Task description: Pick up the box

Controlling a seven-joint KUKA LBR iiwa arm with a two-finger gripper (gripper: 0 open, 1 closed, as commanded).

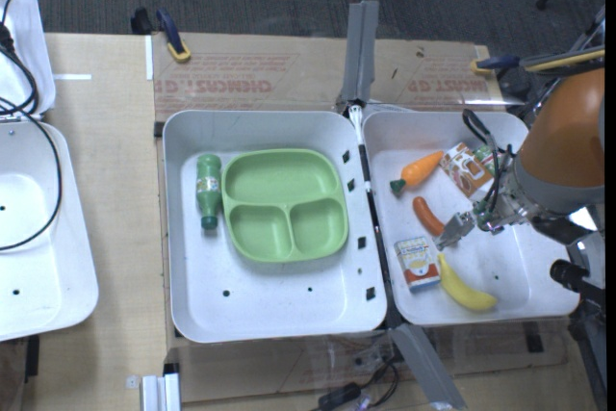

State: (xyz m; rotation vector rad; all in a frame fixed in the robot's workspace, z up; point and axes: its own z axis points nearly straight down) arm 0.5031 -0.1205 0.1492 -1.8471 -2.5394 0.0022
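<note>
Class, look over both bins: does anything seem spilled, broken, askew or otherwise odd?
Nothing stands out. The green bottle lies beside the green tray in the left bin. In the right bin, the carrot, sausage, banana and two boxes look intact.

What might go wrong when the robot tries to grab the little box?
The robot's hand hovers beside the red sausage and just above the small white and red box, so it may pinch the sausage instead. The yellow banana lies against the box and might get knocked. A second, brown and white box could confuse it.
</note>
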